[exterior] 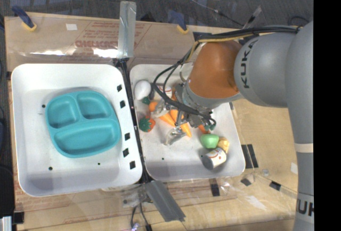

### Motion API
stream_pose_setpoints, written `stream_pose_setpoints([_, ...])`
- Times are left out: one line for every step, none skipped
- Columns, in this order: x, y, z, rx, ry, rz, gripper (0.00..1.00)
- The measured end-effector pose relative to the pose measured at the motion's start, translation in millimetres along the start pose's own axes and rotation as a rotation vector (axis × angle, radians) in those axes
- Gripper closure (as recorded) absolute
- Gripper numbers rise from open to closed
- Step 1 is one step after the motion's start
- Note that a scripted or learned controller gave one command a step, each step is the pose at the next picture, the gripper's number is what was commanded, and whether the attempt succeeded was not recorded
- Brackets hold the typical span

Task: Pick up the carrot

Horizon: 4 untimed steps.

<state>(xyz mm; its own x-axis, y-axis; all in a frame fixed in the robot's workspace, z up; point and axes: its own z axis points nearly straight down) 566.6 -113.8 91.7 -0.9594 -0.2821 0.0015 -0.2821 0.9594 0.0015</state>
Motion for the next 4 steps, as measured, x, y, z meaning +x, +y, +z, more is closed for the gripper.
stream_pose_setpoints([-2.2, 1.5, -10.9, 0.001, -0.002, -0.009, 1.00])
stream_pose_setpoints([8.6, 23.1, -189.5, 0.010, -0.017, -0.111, 1.00])
stream_pose_setpoints([25.4, -19.9, -319.9, 0.011, -0.010, -0.205, 1.00])
stream_pose_setpoints([81.8, -71.6, -257.8, 0.003, -0.001, -0.363, 1.00])
